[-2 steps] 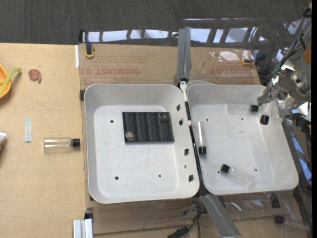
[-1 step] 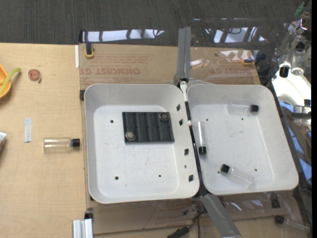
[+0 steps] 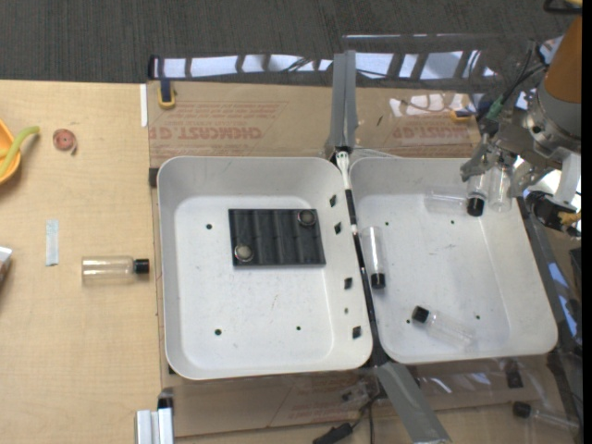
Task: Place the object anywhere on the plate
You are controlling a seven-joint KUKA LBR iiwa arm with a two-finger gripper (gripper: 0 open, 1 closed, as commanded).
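Observation:
A black ridged plate [image 3: 277, 237] lies flat in the left bin [image 3: 185, 340], slightly above the bin's middle. Three clear vials with black caps are in the right bin [image 3: 518, 331]. One vial [image 3: 374, 255] lies along the left wall, and another [image 3: 439, 326] lies near the front. The third vial [image 3: 449, 202] lies at the back, its black cap close under my gripper [image 3: 490, 191]. My gripper hangs over the back right part of the right bin, far from the plate. Whether it touches the third vial is unclear.
On the wooden bench left of the bins lie a loose clear vial [image 3: 116, 267], a small red disc [image 3: 63, 139] and an orange object [image 3: 7, 151] at the edge. Cardboard [image 3: 240, 123] and a metal frame [image 3: 416, 58] stand behind the bins.

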